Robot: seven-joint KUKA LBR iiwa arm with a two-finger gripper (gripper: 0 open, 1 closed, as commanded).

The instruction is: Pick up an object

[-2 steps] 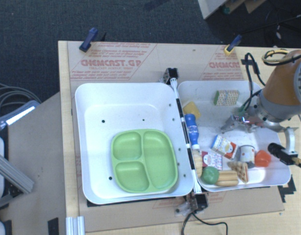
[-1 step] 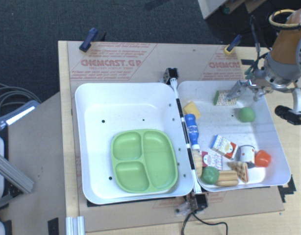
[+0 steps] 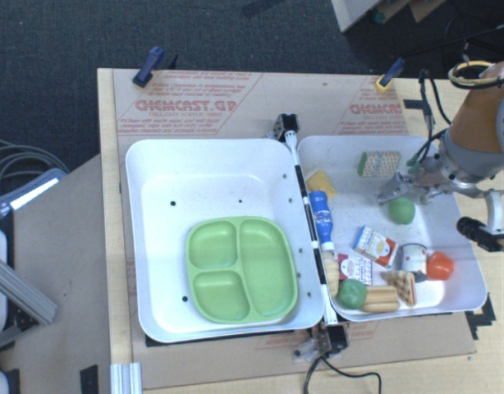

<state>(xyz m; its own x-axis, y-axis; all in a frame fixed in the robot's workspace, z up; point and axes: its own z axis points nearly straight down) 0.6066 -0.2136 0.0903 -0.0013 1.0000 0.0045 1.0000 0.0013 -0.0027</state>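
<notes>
My gripper [image 3: 413,189] hangs low over the back of the right bin [image 3: 469,281], on the grey arm with its orange band [image 3: 480,115] reaching in from the right. A green ball [image 3: 402,212] lies directly below and in front of the gripper, close to it or touching; I cannot tell which. A speckled green and white block [image 3: 378,164] sits just to the gripper's left. Nothing visibly hangs from the gripper.
The right bin also holds a blue tube [image 3: 321,216], a yellow piece [image 3: 320,180], a small carton [image 3: 373,245], a small can [image 3: 413,258], an orange-red item [image 3: 440,265], a waffle [image 3: 405,286], a bread roll [image 3: 382,300] and another green ball [image 3: 352,292]. A green divided plate [image 3: 240,268] lies in the left bin [image 3: 153,171].
</notes>
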